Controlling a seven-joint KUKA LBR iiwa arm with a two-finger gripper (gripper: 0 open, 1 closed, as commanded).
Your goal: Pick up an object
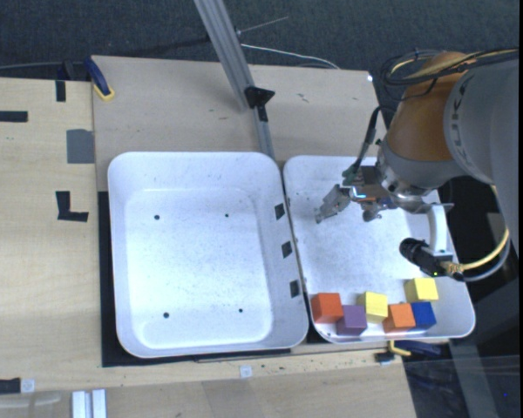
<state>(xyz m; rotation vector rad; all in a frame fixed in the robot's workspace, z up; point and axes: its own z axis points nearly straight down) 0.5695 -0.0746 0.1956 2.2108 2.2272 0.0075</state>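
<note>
Pincer (349, 205) spread (gripping nothing) over right bin (331, 251) — blocks (375, 310) apart.

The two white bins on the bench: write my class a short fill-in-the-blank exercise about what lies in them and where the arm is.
1. All the coloured blocks lie in the ____ bin.
2. The purple block touches the ____ block on its left.
3. The blue block sits just below a ____ block.
4. The tool hangs over the right bin, ____ from the blocks.

Missing words: right; orange; yellow; apart
</note>
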